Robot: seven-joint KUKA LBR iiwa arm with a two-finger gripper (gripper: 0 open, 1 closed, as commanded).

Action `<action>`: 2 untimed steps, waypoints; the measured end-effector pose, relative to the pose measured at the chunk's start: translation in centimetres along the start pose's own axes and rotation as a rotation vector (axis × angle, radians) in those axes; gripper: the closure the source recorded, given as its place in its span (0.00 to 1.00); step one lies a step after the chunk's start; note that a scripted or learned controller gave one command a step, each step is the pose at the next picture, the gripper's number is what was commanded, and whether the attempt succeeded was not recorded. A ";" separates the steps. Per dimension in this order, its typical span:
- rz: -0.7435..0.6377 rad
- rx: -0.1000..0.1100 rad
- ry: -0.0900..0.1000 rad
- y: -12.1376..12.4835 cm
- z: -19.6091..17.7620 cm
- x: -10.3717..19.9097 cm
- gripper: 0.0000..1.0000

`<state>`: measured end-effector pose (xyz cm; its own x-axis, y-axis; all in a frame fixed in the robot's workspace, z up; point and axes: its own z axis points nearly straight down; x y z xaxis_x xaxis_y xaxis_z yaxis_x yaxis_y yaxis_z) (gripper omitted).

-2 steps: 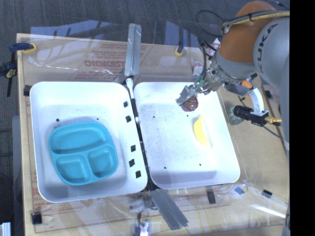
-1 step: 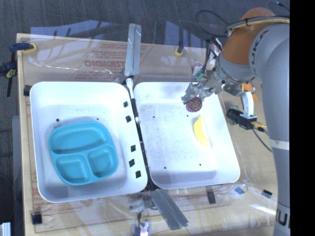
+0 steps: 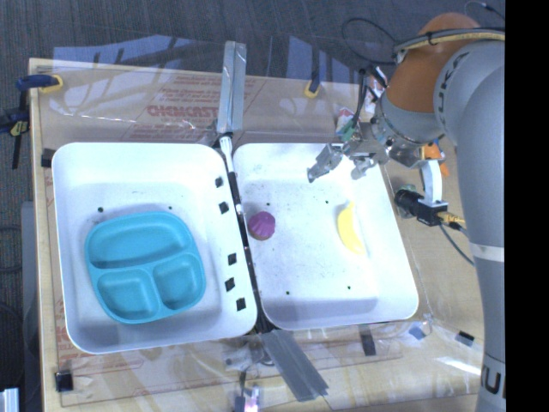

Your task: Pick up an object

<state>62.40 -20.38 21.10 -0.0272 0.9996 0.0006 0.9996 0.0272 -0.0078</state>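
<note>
Yellow banana-shaped toy lies in the right bin, toward its right wall, its long axis running roughly up and down the view; a small purple round object sits well apart from it near the divider between the two bins. Either could serve as the object to pick up. The pincer hangs over the upper part of the right bin, its two fingers spread with nothing between them, above and a little left of the yellow piece. The yellow piece looks like light, stiff plastic with a smooth skin that may slip, so a grip across its narrow middle seems the safest. The purple one looks small and rounded, likely to roll away if nudged off centre. In the left bin rests a blue divided tray, broad and flat, a poor candidate for a two-finger pinch. Both bins sit on the tabletop.
</note>
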 end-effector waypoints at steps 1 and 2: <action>-0.020 0.002 0.000 -3.4 12.0 4.8 0.00; -0.086 0.000 -0.002 -12.3 12.4 7.9 0.00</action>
<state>49.75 -12.84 8.83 -0.1131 0.9936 -0.0007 0.9936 0.1130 -0.0077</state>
